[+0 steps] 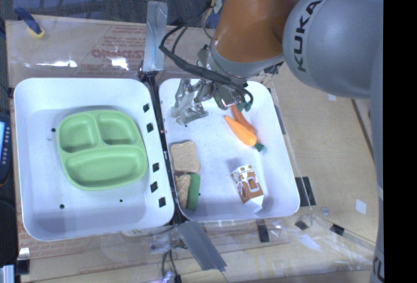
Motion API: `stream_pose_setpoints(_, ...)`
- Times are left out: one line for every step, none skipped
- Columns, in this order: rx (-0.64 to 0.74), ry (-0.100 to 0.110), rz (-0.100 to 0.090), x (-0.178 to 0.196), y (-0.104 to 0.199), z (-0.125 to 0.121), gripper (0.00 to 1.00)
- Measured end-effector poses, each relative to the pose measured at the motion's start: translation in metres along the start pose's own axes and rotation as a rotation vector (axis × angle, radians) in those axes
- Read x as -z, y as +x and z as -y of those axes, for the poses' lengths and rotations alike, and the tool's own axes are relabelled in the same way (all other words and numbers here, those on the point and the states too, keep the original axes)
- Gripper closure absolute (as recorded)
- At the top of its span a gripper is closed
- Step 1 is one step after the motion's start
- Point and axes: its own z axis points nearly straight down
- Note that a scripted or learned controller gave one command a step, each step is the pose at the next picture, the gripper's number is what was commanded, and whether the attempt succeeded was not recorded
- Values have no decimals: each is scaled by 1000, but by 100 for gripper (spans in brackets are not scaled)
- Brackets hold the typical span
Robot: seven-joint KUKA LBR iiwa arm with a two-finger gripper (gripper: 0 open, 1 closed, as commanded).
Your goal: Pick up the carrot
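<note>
The orange carrot (242, 128) lies in the right bin (273, 207), in its upper right part, tilted with its green end toward the lower right. My gripper (187, 105) hangs over the upper left part of the same bin, to the left of the carrot and apart from it. Its metal fingers point down and to the left with nothing visible between them. The arm's orange band and grey wrist cover the bin's far edge.
A slice of bread (185, 156), a green pickle-like piece (193, 191) beside a cracker, and a small brown-and-white packet (248, 184) lie in the right bin's lower half. The left bin (32, 145) holds a green divided plate (101, 148).
</note>
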Motion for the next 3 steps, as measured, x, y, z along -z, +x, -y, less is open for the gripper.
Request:
stream_pose_setpoints(562,-1,1,0,-35,-11,100)
stream_pose_setpoints(587,1,3,14,-63,-35,100)
stream_pose_setpoints(244,-1,-3,9,-60,-61,100)
